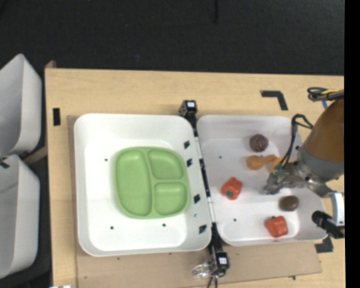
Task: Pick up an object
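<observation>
The right bin (pixel 240 131) holds a dark purple round object (pixel 258 142), an orange elongated piece (pixel 261 161), a red pepper-like object (pixel 231 188), a brown lump (pixel 288 203) and a red object (pixel 276 226). My gripper (pixel 277 180) reaches in from the right and hangs low over the bin. It is just right of the orange piece and just above-left of the brown lump. Nothing shows between its fingertips, and their spacing is too small and dark to read.
The left bin (pixel 90 161) holds a green divided plate (pixel 150 181). A black clip (pixel 188 107) sits at the top of the seam between the bins. The arm's orange band (pixel 327 134) and grey wrist cover the right bin's right wall.
</observation>
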